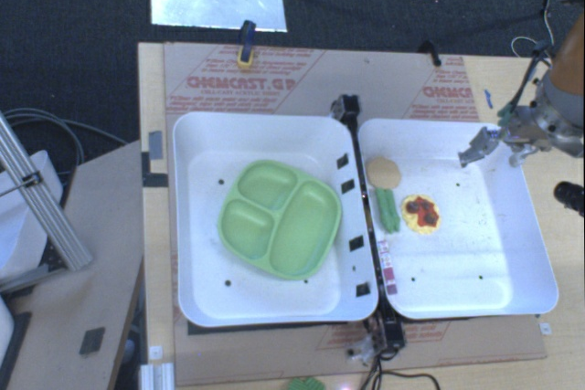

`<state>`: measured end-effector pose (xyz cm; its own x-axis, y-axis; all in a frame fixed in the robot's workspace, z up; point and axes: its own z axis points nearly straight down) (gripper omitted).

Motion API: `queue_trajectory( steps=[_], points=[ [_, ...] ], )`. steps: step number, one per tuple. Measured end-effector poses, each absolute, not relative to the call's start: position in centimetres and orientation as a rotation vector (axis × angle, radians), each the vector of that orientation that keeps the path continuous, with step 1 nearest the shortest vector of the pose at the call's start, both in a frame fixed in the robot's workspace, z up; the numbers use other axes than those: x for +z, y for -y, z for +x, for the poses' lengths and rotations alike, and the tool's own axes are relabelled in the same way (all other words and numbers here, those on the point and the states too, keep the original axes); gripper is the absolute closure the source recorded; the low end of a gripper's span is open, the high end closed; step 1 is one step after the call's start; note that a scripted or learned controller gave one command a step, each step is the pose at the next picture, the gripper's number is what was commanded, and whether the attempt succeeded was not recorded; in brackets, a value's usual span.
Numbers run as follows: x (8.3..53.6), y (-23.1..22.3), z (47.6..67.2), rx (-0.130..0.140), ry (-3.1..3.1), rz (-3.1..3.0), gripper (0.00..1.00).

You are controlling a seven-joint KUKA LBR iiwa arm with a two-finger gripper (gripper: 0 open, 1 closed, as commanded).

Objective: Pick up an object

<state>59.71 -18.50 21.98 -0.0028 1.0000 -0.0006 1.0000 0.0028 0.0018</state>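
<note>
Approach stage: nothing is held.
Jaws (494,146) are seen released above the right white bin's (512,288) far edge, short of the round tan disc (383,172).

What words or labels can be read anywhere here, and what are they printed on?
"CHEMCAST GP", in red, on the brown protective sheet behind the left bin; the last letters are blurry.
The same red print, slanted, on the sheet behind the right bin: too blurred to read with certainty.
Small label strip between the bins: markings too small to read.
No writing on the green divided tray or the toy food.
</note>
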Motion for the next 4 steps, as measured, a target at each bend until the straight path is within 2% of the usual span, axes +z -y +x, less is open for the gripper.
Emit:
queue_trajectory(
  steps=[1,2,3,4],
  points=[
    [9.5,15.1,58.6,-0.003,-2.232,2.219,0.0],
    [11.3,15.4,58.9,0.004,-2.224,2.214,1.0],
    [11.2,15.4,58.9,0.004,-2.224,2.214,0.0],
    [8.7,12.6,56.6,0.01,-2.218,2.212,0.0]
  ],
)
